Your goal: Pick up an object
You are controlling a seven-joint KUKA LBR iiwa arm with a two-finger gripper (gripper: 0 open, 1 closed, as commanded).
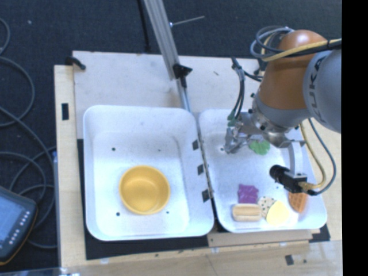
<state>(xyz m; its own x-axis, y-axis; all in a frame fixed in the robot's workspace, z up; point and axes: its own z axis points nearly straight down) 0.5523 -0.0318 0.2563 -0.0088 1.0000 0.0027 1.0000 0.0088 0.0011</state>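
Observation:
My gripper (pixel 232 143) hangs over the upper left part of the right bin (pixel 214 125), below the orange-banded wrist. A green object (pixel 260 148) lies just to its right, partly under the wrist. Toward the bin's front lie a purple piece (pixel 248 193), a tan bread-like roll (pixel 246 213), a small spotted cube (pixel 265 204), a pale yellow piece (pixel 278 214) and an orange waffle-textured piece (pixel 298 202). I see none of these in the gripper.
A yellow bowl (pixel 144 189) sits in the left bin (pixel 98 125), toward its front. A slanted metal pole (pixel 165 36) rises behind the bins. Black cable and a connector (pixel 286 177) hang from the arm over the right bin.

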